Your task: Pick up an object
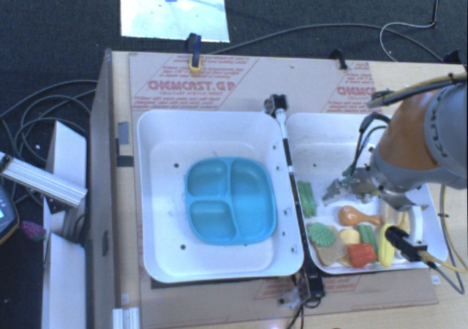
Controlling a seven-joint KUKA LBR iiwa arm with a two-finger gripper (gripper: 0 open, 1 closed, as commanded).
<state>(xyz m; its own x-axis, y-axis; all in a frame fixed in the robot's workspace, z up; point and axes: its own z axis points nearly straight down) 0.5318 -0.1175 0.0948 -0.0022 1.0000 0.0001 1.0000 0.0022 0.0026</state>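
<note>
- Camera view: the gripper (349, 188) hangs low in the right bin (322, 134), close over the toy food (329, 243). Whether its jaws are spread or pressed together, I cannot tell.
- The nearest piece is the orange drumstick (351, 214), lying flat just beside the gripper.
- It looks like light, hard, smooth plastic, probably slippery. It is better to take it across the thick round end.
- The board (241, 75) under the bins carries red print: "CHEMCAST GP".
</note>
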